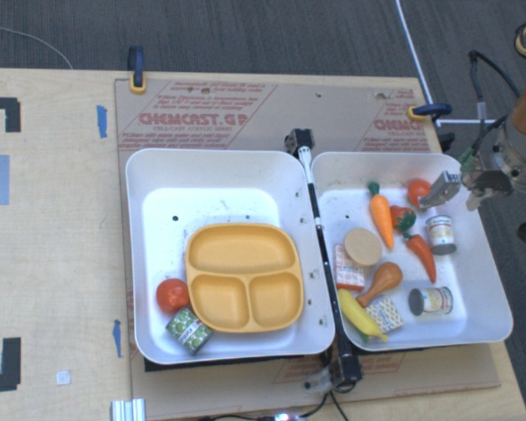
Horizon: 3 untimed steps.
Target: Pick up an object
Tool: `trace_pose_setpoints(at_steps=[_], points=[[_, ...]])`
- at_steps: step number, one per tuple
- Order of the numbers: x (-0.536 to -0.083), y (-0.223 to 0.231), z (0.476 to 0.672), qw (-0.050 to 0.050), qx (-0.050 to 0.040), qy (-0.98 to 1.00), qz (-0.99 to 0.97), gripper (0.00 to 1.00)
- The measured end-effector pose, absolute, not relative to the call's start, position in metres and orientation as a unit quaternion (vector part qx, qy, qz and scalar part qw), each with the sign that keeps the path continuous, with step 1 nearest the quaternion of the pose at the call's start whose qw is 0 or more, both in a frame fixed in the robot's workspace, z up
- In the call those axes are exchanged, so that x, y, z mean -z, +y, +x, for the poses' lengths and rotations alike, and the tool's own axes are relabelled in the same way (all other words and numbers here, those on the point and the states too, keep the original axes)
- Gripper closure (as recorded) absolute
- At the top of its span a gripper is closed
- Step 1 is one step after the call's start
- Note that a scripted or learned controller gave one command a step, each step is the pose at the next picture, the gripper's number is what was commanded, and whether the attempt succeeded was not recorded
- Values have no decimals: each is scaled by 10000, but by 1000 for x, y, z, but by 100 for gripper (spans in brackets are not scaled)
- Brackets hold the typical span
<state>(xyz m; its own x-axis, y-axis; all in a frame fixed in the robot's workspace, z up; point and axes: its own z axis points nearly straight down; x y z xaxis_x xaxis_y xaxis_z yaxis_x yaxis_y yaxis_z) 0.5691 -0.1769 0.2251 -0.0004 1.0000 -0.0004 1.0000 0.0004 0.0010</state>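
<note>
Gripper: two-finger metal gripper [456, 188], right edge of frame, fingers apart, holding nothing.
Nearest thing: small white tin can [439, 233], light, stiff, slippery; grasp across its sides.

The arm comes into the camera view at the 3 o'clock edge, a little above the middle. Its orange band is seen at about 2 o'clock, cut off by the edge. The end effector [457, 191] points toward 9 o'clock, and its two metal fingers [442, 189] stand apart, with nothing between them.
</note>
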Motion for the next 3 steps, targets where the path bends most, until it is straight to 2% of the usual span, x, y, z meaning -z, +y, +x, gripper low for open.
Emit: trace_pose_setpoints(at_steps=[1,2,3], points=[[-96,-159,543,14,-8,7072,7070,0],[-90,-140,502,95,-39,7070,7072,0],[-102,-144,503,157,-32,7055,7085,100]])
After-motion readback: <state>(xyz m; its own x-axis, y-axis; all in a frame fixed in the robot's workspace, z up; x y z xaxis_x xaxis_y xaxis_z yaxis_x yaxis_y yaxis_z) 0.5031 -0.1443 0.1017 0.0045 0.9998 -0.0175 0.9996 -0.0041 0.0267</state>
